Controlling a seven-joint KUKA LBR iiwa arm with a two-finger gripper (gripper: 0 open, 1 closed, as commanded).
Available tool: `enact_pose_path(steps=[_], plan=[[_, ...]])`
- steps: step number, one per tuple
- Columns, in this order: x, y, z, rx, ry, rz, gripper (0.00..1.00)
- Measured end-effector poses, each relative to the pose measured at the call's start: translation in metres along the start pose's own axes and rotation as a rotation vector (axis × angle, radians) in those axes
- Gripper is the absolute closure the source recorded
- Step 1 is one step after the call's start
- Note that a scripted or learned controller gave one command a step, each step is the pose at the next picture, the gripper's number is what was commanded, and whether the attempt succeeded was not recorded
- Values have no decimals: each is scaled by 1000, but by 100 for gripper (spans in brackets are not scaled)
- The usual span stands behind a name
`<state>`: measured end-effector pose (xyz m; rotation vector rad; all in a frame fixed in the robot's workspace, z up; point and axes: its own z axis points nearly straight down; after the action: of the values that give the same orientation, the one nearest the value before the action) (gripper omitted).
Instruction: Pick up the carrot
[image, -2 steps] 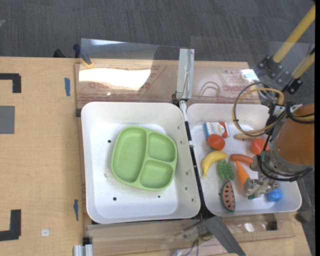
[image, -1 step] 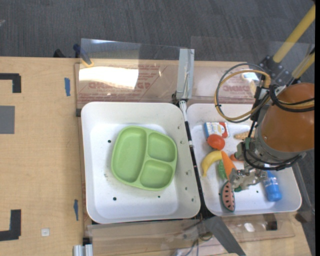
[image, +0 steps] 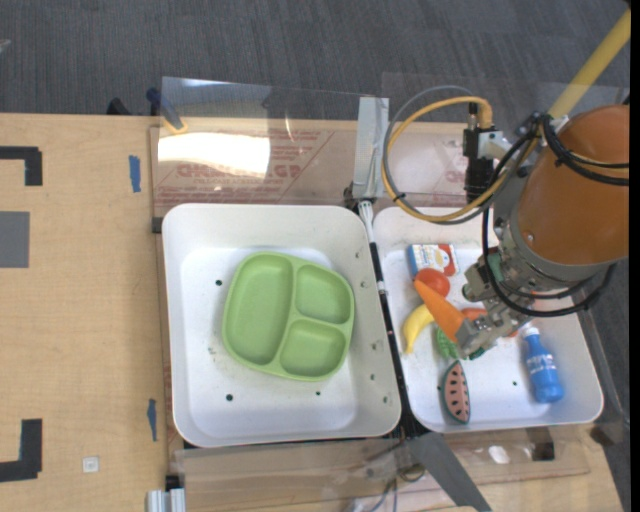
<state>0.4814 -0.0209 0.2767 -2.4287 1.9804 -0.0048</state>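
Hanging low over the right bin (image: 590, 395), the claw (image: 478, 325) sits at the carrot's (image: 440, 305) lower-right end; finger spread and any grip cannot be told. Carrot lies mid-bin, banana (image: 414, 328) just left, watermelon slice (image: 456, 392) below, blue bottle (image: 541, 367) right. Left bin (image: 190, 300) has a green plate (image: 288, 316).

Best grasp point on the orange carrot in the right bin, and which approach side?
Grip the orange carrot at its upper-left end, probably from above. It lies diagonally, that end bare, fingers closing across its narrow width. Its lower-right end sits under the gripper, crowded by the yellow banana and a green piece.
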Motion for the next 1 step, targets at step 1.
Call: enact_pose_path(steps=[1], plan=[[6,-23,94,-14,-5,-359,100]])
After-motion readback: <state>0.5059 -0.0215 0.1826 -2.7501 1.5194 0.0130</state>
